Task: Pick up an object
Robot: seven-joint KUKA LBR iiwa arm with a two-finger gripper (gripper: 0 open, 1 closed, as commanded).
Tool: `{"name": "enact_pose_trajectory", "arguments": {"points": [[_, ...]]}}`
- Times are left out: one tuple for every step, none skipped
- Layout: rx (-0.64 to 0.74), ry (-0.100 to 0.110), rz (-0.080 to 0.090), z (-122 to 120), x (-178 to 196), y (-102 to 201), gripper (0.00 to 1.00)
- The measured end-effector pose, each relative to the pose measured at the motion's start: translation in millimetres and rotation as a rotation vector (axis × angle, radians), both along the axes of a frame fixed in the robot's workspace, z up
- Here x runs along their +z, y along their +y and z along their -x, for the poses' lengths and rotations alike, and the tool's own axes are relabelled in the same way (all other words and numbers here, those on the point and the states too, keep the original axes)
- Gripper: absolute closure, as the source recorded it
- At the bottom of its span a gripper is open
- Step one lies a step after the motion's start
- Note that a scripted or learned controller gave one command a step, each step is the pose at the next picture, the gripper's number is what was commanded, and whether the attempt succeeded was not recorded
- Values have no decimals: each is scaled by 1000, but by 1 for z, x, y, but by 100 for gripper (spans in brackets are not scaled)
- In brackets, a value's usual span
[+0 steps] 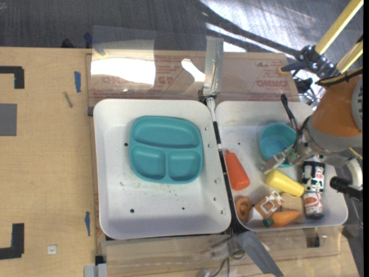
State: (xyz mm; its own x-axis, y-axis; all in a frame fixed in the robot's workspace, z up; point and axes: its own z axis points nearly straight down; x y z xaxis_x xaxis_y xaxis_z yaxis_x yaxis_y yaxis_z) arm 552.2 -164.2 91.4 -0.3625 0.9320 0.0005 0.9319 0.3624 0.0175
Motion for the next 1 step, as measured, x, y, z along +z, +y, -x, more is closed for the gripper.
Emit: {"name": "enact_pose_trajectory", "arguments": {"points": [[-153,4,4,-96,-2,63,0]]}}
